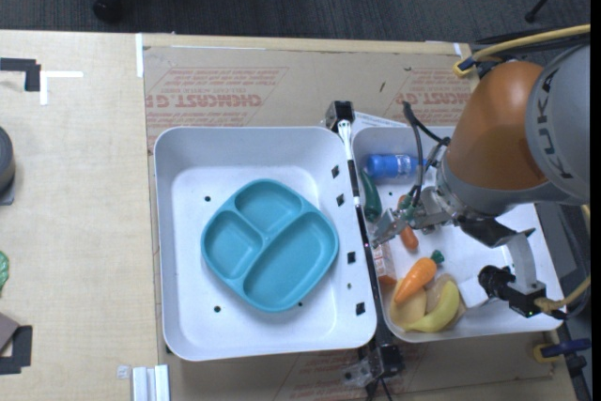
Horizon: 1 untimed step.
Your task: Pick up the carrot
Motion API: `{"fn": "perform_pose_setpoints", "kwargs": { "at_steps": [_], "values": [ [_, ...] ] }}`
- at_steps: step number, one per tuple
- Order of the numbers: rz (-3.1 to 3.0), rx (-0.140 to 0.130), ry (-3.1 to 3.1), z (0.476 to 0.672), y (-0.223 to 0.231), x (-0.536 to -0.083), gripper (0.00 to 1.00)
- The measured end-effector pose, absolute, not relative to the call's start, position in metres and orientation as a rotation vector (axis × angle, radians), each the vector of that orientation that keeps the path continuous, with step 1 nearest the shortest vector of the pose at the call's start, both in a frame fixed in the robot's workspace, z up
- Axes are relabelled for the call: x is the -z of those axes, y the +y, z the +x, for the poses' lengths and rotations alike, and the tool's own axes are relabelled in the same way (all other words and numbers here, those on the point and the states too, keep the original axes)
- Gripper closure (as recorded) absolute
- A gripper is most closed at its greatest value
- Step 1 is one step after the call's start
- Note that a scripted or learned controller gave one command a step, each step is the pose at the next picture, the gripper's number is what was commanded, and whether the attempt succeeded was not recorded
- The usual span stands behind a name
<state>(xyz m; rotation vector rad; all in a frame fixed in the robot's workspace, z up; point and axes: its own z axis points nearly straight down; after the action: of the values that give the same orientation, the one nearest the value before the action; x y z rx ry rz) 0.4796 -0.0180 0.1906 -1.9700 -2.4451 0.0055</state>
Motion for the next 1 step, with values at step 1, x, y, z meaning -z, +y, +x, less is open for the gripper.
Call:
{"fn": "perform_pose_setpoints", "kwargs": {
  "at_steps": [1],
  "values": [
    [-2.104, -0.003, -2.335, 0.4784, -0.0699, -0.1911, 0.00]
  ]
}}
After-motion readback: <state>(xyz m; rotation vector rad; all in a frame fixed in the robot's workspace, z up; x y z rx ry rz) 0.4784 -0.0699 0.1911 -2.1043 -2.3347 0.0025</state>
